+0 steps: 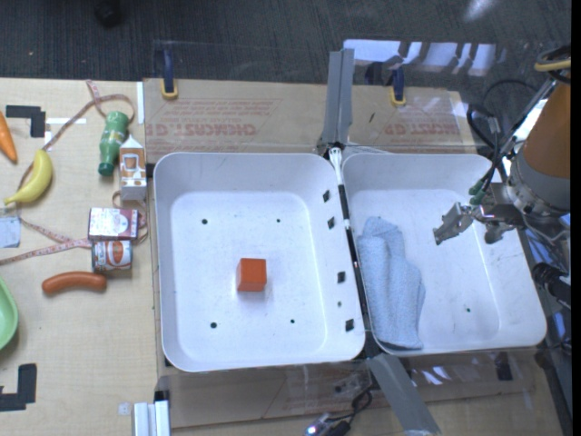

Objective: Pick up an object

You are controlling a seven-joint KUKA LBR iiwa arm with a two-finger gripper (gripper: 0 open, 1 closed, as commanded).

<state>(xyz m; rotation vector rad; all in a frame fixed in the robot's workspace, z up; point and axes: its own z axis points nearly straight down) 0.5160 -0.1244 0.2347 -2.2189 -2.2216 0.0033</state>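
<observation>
From the camera view, the gripper (467, 222) hangs over the right bin (508, 334) near its far right corner, and its jaws look spread apart with nothing between them. A pale blue cloth (392, 282) lies crumpled along that bin's left wall, apart from the gripper, while an orange block (252, 274) sits alone near the middle of the left bin (182, 334). Judging by this, no pick has been made yet: choosing a thing, descending, closing and lifting all remain.

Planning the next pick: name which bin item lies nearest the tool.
The light blue cloth in the right bin, below the tool; the orange cube sits in the left bin.
</observation>
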